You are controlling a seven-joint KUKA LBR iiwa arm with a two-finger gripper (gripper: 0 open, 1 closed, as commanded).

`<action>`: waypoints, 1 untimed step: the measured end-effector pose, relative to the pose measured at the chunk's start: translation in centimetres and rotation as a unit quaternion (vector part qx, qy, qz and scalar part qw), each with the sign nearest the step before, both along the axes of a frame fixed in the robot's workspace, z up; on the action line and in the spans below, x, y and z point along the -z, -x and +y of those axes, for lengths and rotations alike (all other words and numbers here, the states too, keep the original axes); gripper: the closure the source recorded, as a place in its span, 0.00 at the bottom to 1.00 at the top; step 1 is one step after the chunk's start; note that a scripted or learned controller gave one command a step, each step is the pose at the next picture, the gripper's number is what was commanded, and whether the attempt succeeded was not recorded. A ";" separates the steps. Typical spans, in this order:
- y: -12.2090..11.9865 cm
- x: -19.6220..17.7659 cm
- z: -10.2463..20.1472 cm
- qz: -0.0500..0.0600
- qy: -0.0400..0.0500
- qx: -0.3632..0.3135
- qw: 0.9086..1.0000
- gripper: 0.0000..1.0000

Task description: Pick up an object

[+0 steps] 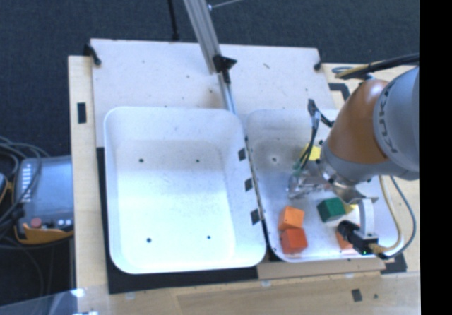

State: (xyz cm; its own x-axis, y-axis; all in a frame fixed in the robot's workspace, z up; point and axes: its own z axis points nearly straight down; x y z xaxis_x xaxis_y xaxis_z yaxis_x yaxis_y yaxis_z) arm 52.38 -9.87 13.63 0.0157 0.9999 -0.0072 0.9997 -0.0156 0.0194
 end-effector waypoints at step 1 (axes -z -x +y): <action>-1.2 -5.3 -0.4 0.007 -0.003 -0.009 1.000 1.00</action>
State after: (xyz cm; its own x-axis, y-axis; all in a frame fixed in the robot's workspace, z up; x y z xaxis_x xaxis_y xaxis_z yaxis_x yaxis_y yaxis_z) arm 53.54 -10.26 18.92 -0.0023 1.0000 -0.0015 1.0000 0.0023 0.0061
